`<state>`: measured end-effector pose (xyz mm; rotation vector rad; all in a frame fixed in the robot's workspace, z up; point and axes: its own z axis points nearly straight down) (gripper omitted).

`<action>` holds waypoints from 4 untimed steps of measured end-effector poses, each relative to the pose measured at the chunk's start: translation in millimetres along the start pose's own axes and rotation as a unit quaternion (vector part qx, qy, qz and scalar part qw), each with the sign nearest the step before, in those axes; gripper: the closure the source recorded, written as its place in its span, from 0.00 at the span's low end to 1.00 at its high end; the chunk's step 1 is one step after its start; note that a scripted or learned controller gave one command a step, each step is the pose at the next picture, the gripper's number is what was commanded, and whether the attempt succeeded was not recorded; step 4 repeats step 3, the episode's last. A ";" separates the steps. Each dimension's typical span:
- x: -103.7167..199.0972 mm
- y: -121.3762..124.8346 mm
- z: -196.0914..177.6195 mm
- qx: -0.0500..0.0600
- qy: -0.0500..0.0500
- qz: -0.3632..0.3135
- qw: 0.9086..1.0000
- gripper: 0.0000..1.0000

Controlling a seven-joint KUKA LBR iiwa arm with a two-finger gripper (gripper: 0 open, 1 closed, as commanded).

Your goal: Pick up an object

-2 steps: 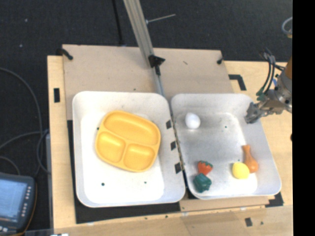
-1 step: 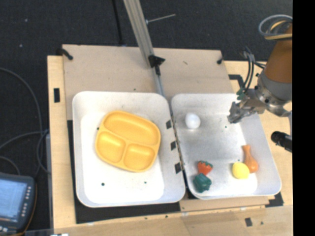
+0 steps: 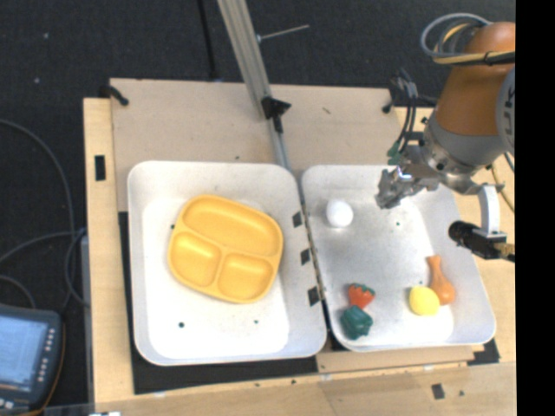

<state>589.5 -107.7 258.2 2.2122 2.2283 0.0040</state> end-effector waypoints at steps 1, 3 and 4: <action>48.3 9.8 12.5 0.002 0.000 0.001 1.000 1.00; 154.7 53.3 2.4 0.000 0.000 0.000 1.000 1.00; 154.7 53.3 2.4 0.000 0.000 0.000 1.000 1.00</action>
